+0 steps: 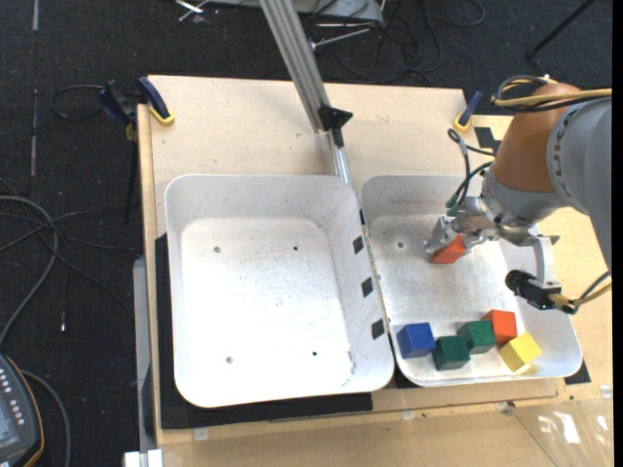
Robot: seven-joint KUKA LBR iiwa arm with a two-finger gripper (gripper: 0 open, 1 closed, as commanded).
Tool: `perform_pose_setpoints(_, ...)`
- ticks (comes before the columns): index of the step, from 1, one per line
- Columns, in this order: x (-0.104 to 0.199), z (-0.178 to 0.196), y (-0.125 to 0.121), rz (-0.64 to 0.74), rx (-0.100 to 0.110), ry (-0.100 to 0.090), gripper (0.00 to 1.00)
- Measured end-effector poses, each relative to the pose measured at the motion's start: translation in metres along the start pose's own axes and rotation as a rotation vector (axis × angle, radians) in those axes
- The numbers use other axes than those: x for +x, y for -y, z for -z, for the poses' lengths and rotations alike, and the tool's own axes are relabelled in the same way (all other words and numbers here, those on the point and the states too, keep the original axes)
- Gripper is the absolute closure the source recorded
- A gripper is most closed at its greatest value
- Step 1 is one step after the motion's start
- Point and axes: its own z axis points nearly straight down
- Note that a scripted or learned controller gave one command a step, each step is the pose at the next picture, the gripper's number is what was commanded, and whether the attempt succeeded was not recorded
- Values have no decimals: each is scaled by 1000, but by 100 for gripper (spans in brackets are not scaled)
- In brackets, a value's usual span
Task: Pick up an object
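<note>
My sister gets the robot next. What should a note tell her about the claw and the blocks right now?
Gripper: up in the right bin, fingers around an orange block. Whether the block is off the floor, I cannot tell.

Other blocks sit along the right bin's near edge: blue block, two green blocks, red block, yellow block.

Done: the gripper has reached a block.
Left: raise it and check that the block comes up too.

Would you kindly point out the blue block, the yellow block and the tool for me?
blue block [417, 339]: camera view, its top face.
yellow block [520, 351]: camera view, its top face.
tool [450, 244]: camera view, between its fingertips, at the orange block.
</note>
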Motion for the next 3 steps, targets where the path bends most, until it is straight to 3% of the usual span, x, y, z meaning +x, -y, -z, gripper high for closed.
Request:
perform_pose_setpoints(1, 82, 92, 23, 7, -5, -3, 100)
perform_pose_setpoints(2, 179, 87, 37, 8, 4, -4, 100)
perform_pose_setpoints(3, 235, 87, 32, 7, 1, -3, 100)
